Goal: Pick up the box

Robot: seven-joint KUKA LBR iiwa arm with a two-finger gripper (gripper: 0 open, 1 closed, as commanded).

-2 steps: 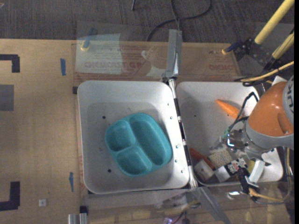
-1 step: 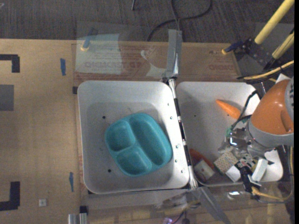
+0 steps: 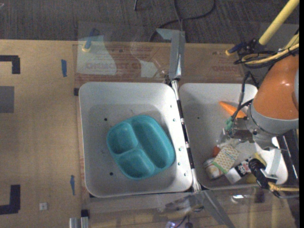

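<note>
The small flat cardboard box (image 3: 227,156), pale cream with a green patterned face, lies tilted in the right white shallow bin (image 3: 202,113), near that bin's front edge. Just left of it, touching or nearly so, sits a small round can (image 3: 212,169); to its right lies a white bottle with a black label (image 3: 240,170). A small red piece (image 3: 216,151) shows at the box's upper left corner. An orange carrot-shaped object (image 3: 231,108) lies further back in the same bin.

The claw (image 3: 236,130) hangs just above the box's upper edge, under the arm's orange band (image 3: 280,91); whether it is open or closed cannot be told, and nothing is visibly between its tips.

The back-left part of the right bin's floor is open. In the left white bin (image 3: 95,103) rests a teal three-compartment plastic plate (image 3: 140,147), with bare floor around it. The wooden worktop (image 3: 38,127) extends leftward.
</note>
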